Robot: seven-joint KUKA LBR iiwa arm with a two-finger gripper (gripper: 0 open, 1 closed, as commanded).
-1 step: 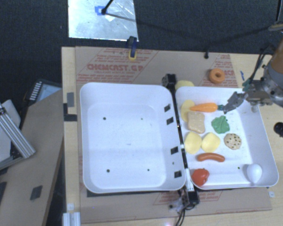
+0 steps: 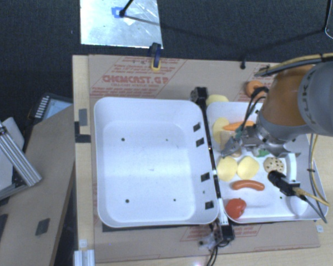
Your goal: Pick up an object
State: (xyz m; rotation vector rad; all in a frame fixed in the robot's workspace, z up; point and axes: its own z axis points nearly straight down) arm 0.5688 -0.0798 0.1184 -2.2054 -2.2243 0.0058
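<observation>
Two white bins are sitting side by side; the left bin is lying bare, the right bin is carrying toy food. The gripper is hanging low over the right bin's middle, beside a carrot and just above two yellow pieces. A sausage, tomato and cookie are lying nearer.
</observation>
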